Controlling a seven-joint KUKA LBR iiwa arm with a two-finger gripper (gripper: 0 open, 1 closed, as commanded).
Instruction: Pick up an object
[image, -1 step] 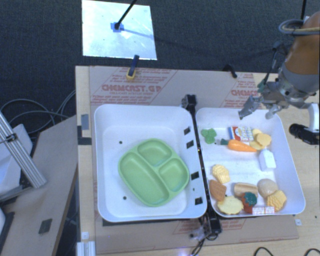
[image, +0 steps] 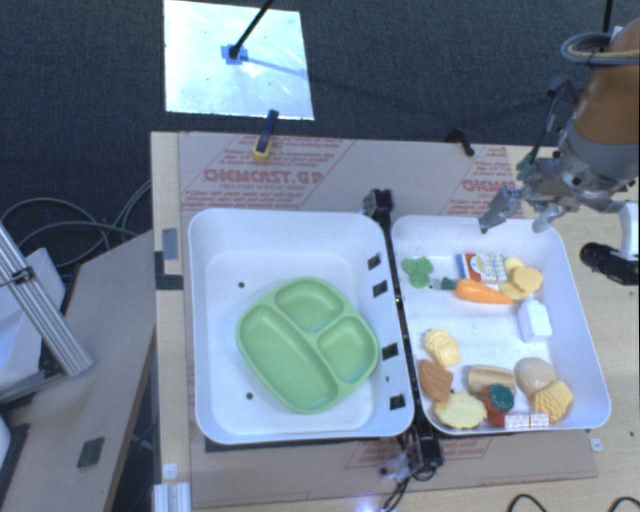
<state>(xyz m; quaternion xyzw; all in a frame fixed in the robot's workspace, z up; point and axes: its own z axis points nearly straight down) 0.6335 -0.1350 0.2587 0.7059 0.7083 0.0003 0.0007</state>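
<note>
Right bin's (image: 590, 380) near end crowded (toys seemingly touching); middle open.

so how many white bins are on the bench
2. The left bin holds a green tray. The right bin holds the toy food. They sit side by side, touching along the middle.

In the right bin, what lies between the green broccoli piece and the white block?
In the camera view, the orange carrot lies between the green broccoli piece and the white block, with its dark green stem end toward the broccoli.
</note>
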